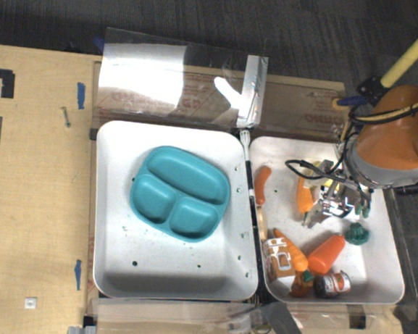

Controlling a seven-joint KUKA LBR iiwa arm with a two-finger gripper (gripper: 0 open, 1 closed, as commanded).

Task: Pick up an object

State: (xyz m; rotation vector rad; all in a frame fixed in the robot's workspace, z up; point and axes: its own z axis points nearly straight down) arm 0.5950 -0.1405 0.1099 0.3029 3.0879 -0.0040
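Nearest you, along the front edge of the right-hand shallow white bin (392, 273), you have a cluster of small things: a small can with a red label (332, 283) lying on its side, a little brown bottle (303, 283), a white and orange carton (280, 255), and a fat orange carrot-shaped toy (325, 253) leaning over them. A dark green knobbly piece (358, 233) sits just beyond, near the bin's right wall.

In the left-hand shallow white bin (110, 212), the teal plastic divided plate (180, 192) lies about the middle, its three compartments facing up.

Further back in the right bin, your tool (320, 210) hangs low over the bin floor, just beside a small orange piece (305, 197). You cannot tell how far its fingers are spread, nor whether anything sits between them. A slim orange-red sausage shape (262, 185) lies near the bin's left wall.

Beyond that, the grey arm with its orange band (392, 139) comes in from the right, above the worktop (24, 197).
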